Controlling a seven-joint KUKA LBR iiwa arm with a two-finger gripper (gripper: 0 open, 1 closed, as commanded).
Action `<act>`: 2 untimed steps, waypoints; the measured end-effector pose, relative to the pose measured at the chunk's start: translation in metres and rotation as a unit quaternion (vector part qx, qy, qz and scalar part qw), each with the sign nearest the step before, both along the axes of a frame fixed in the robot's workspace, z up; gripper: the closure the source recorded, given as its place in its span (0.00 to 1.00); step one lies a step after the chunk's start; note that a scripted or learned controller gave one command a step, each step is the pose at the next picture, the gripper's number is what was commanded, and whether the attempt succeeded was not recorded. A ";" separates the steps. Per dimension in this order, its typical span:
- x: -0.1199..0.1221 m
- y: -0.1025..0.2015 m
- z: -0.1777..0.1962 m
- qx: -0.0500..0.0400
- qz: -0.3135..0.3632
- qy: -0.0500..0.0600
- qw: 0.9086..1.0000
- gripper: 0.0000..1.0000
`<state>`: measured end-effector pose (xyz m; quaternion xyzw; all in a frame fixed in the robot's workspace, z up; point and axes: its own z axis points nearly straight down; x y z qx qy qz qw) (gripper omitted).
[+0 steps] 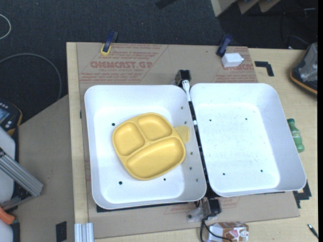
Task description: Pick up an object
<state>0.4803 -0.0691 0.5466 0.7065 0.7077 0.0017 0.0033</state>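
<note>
A yellow divided plate (148,145) with three compartments lies flat in the left white bin (101,115), a little right of the bin's middle. A small yellow tab (182,133) pokes out from under its right edge. The arm's grey and orange base part (308,69) sits at the far right edge of the bench, well away from both bins.
The right white bin (247,140) lies beside the left one, with a black divider strip (194,130) between them. A green marker (295,135) rests off its right rim. Clamps (107,43) and a white block (232,60) stand at the back of the cardboard.
</note>
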 end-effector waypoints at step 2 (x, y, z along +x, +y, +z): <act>0.001 0.115 -0.210 0.002 0.004 0.008 1.000 1.00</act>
